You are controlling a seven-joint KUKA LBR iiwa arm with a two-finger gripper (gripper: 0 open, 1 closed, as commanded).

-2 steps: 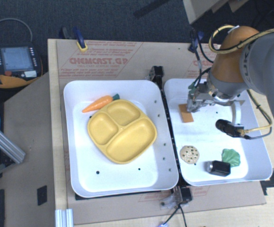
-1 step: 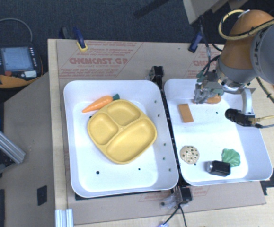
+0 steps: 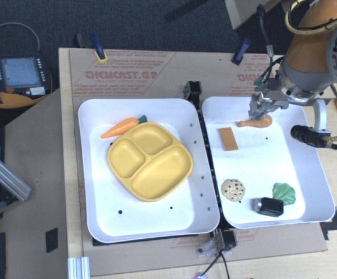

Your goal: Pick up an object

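The small tan piece (image 3: 255, 121) under the gripper (image 3: 263, 108), whose state cannot be told, is judged light and rigid, best taken across its narrow middle.

Grey arm (image 3: 308, 80), orange band (image 3: 316, 34), black cable

The cardboard sheet (image 3: 156, 71) reads "CHEMCAST GP", partly faint.
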